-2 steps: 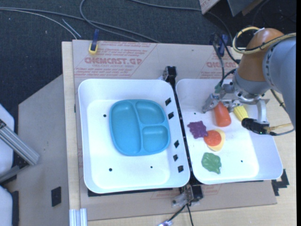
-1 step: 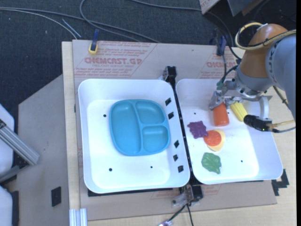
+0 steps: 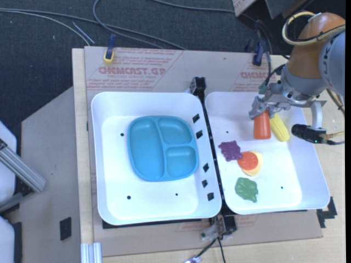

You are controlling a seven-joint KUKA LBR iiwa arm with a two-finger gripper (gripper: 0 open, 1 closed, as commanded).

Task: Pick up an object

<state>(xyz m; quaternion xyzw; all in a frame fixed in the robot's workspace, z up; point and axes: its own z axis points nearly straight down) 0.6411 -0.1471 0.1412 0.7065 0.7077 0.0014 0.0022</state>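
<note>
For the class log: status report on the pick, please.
Claw down on orange carrot-shaped toy, right bin. Grasp unconfirmed. Yellow corn toy touching alongside.

Blue divided tray point(image 3: 163, 148) in left bin point(image 3: 104, 147); clamps point(image 3: 109, 54) on cardboard point(image 3: 142, 70); grey floor cables point(image 3: 137, 4)

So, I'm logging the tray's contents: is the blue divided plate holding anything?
Empty. The blue divided plate in the left bin shows three bare compartments.
</note>
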